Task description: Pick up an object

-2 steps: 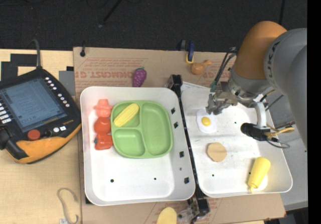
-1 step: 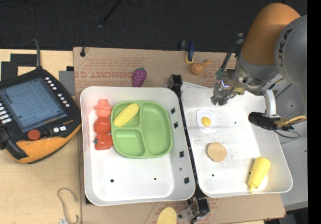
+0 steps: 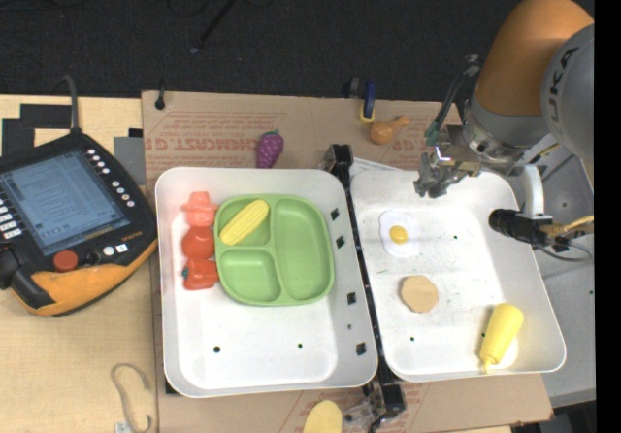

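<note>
While our gripper (image 3: 434, 181) hangs over the right bin's (image 3: 529, 319) far edge, we cannot tell its state. We see a fried egg (image 3: 398, 233) just below it.

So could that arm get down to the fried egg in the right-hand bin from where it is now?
Probably yes. The tool hangs over the right bin's far edge, and the fried egg lies close below it on open floor. The tan disc and yellow bottle sit apart from it.

Round yellow object (image 3: 323, 416) at the bottom edge: lower part cut off. Grey arm with orange band (image 3: 543, 52), upper right: truncated by the frame. Dark two-finger gripper (image 3: 434, 179): finger spacing too small to resolve. Text on the grey-and-orange handheld pendant screen (image 3: 53, 198), left: illegible.
</note>
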`<state>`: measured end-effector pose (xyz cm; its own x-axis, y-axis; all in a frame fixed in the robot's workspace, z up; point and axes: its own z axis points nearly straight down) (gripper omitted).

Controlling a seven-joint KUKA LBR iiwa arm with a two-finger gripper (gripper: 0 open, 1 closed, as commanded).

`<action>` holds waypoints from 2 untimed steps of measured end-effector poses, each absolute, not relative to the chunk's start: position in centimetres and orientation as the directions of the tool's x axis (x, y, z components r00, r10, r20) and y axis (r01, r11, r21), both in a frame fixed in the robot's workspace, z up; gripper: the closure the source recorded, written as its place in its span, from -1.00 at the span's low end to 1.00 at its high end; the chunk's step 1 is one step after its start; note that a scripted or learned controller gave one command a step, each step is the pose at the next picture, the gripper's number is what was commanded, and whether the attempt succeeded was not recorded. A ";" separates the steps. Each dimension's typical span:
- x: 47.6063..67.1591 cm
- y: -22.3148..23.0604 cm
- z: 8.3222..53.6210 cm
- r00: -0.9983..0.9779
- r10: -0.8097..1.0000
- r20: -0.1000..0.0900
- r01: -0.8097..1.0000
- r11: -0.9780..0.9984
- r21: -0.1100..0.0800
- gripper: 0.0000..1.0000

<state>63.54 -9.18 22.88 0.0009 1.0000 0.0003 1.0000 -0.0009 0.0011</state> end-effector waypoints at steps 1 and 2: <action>60.0 -5.4 21.7 -0.001 1.000 0.002 1.000 0.001 -0.006 1.00; 56.4 -1.8 22.2 -0.001 1.000 0.002 1.000 0.001 -0.006 1.00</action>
